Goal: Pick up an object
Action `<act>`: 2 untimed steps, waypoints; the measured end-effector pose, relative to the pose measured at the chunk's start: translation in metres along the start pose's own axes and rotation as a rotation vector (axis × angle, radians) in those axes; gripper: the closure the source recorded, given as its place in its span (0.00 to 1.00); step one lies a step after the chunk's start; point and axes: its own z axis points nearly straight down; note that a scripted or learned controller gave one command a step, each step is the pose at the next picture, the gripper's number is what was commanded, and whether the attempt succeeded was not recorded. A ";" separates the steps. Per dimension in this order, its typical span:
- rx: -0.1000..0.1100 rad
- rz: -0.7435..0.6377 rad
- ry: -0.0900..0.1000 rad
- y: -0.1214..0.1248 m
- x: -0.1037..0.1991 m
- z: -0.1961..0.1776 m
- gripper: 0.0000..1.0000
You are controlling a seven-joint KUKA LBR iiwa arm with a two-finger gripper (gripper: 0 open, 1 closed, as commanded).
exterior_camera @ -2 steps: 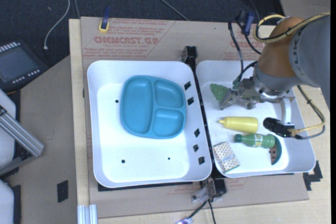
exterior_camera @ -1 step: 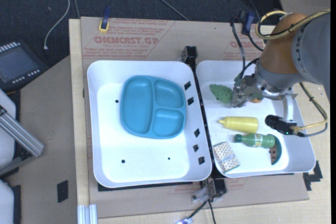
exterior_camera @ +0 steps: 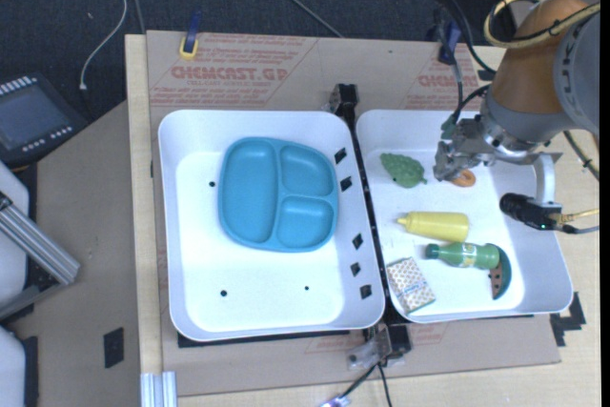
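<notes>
The right bin (exterior_camera: 534, 295) holds several small objects: a green lumpy toy (exterior_camera: 404, 169), an orange piece (exterior_camera: 464, 176), a yellow bottle (exterior_camera: 437, 225), a green bottle (exterior_camera: 465, 254), a teal and brown curved piece (exterior_camera: 499, 275) and a patterned packet (exterior_camera: 411, 284). My gripper (exterior_camera: 451, 165) hangs low over the bin's far part, just right of the green toy and right beside the orange piece, which its body partly covers. Nothing shows between its fingers.
The left bin (exterior_camera: 191, 291) holds a blue divided plate (exterior_camera: 278, 193). A row of black clips runs down the divider (exterior_camera: 355, 205) between the bins. Cables lie on the dark floor beyond the bench. A black device (exterior_camera: 531, 210) juts in at the right bin's right rim.
</notes>
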 end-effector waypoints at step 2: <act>0.004 -0.001 0.001 0.001 0.007 -0.065 1.00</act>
